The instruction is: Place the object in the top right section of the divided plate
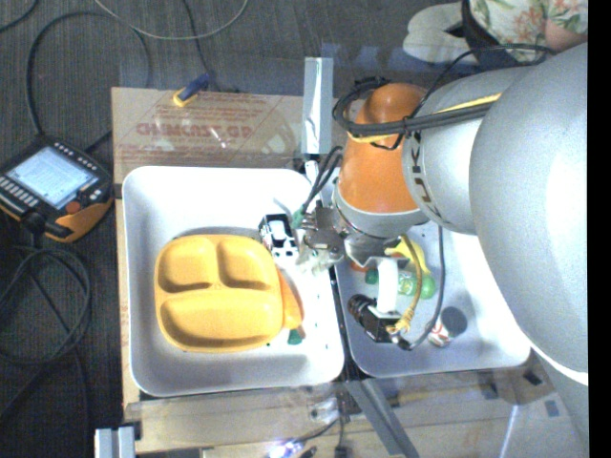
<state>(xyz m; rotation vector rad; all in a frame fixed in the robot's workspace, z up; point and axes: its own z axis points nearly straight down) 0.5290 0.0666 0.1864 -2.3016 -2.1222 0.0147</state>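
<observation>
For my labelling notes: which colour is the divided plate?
Yellow; the plate shows in the camera view.

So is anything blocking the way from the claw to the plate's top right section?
Nothing visible does. The claw sits at the yellow divided plate's upper right edge, and the top right section beside it looks bare.

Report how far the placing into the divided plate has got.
Done: nothing visible; the yellow divided plate in the left bin shows bare sections, the top right one included. In hand: the gripper hangs by the plate's upper right rim; whether it holds anything cannot be told. Left: setting an object in that section. Several objects lie in the right bin.
</observation>
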